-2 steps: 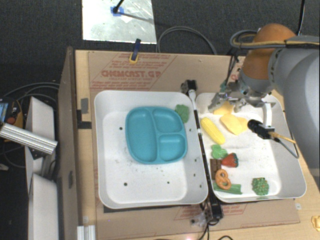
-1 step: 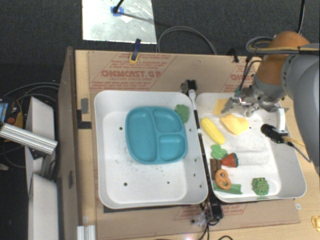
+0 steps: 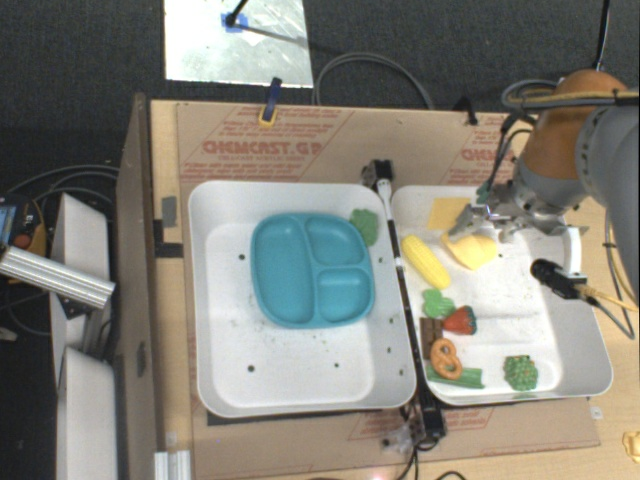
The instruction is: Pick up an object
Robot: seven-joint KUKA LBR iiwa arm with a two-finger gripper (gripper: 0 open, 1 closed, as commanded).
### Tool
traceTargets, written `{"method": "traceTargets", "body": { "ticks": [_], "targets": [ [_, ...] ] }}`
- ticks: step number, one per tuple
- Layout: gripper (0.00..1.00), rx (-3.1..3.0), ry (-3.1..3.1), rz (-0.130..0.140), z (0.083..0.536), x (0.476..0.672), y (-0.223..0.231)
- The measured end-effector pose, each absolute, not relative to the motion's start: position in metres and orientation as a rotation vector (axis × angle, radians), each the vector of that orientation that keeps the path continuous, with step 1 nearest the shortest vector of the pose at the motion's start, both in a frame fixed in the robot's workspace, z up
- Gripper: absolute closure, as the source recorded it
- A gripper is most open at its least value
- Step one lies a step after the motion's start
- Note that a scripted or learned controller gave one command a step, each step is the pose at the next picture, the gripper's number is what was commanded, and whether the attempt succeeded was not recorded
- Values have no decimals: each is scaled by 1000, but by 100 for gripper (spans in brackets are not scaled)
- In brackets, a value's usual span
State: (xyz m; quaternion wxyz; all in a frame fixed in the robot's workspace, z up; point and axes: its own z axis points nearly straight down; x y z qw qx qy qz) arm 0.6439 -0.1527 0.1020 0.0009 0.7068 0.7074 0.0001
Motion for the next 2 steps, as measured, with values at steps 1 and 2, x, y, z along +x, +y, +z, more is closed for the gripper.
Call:
{"method": "traceTargets", "body": {
  "ticks": [1,2],
  "targets": [
    [0,2221,2220,-1,115,624,-171],
    [0,2210,2231,6,83,671,-128]
  ]
}}
